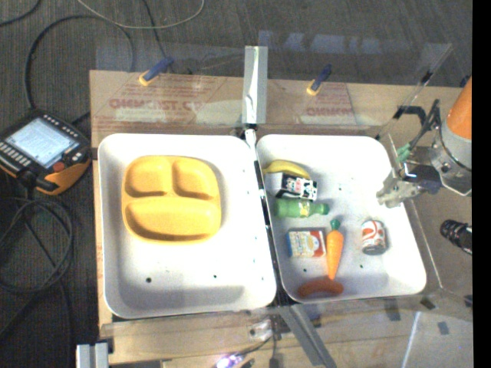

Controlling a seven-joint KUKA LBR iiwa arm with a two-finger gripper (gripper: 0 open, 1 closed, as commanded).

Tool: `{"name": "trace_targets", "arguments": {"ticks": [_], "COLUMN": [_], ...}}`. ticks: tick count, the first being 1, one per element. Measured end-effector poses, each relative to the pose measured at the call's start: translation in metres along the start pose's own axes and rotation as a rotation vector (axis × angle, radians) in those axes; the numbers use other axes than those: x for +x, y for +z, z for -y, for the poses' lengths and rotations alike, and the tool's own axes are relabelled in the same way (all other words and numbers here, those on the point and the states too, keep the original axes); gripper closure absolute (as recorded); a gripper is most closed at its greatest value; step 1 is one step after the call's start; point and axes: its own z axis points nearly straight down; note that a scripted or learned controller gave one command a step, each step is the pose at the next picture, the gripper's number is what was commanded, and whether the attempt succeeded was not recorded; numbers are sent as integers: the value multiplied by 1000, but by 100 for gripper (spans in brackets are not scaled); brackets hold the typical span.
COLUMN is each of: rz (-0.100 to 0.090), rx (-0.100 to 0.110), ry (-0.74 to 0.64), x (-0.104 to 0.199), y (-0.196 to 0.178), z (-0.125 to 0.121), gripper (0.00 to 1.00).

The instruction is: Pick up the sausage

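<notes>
Item: sausage (321,288) — reddish-brown, lying flat at the near edge of the right bin (399,282), close to the bin's front wall, its right end touching or almost touching the tip of the carrot (334,253).

Gripper (391,194) — over the right rim of the right bin, well apart from the sausage, carrying nothing; whether it is wide or narrow cannot be told at this angle.

Step in hand, as judged: the approach. To do it well, travel left and toward the near edge, set the grasp across the sausage's short width at its left half, away from the carrot, and come straight down — the front wall leaves little room on the near side.

Neighbours in the right bin: soda can (374,236), small carton (305,244), green bottle (301,208), black-and-white carton (298,185), banana (285,168).

Left bin (153,282): yellow divided tray (173,198).

Surface: table (103,113) of pale board, clear panels at its back. Room: dark carpet, loose cables, a teach pendant (42,148) on the floor at left.
</notes>
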Motion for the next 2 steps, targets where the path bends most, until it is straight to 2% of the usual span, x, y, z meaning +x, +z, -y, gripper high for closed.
{"name": "trace_targets", "arguments": {"ticks": [2], "rz": [1], "rx": [5], "ry": [-3], "x": [2], "y": [-16], "z": [-1], "gripper": [100]}}
